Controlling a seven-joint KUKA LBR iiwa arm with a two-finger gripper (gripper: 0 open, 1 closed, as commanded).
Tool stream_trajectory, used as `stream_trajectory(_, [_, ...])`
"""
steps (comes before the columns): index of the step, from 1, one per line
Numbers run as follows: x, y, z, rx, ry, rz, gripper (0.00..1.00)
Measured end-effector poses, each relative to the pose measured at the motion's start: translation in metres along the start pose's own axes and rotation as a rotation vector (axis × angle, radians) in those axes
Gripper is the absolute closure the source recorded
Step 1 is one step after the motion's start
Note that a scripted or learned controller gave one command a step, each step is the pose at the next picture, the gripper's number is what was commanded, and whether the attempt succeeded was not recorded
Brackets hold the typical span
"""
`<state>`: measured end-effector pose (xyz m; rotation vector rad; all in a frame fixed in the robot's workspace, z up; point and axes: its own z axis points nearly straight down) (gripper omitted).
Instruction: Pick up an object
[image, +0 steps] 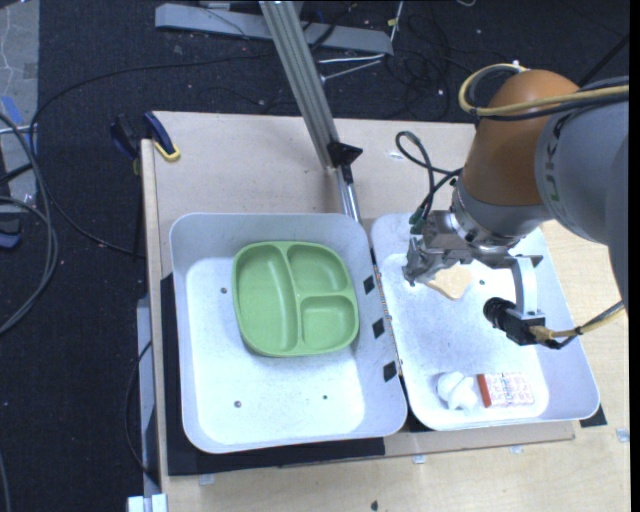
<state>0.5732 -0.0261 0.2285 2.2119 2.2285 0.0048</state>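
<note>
Gripper (418, 268) sits low in the right bin (570, 400), at its upper left, touching or just above a tan wedge (452, 284) that pokes out beside it toward the bin's middle. I cannot tell from here how the claw stands, nor whether the wedge is between its tips, so I would not call it held. To do this well I would centre over the wedge's thick part before closing, then lift straight up, clear of the bin wall. A white lump (456, 390) and a red-printed packet (508, 390) lie near the front edge; the green tray (296, 298) fills the left bin (200, 400).
</note>
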Motion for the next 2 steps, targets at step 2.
stream_trajectory(2, [0.102, 0.037, -0.001, 0.001, 0.001, 0.000, 1.00])
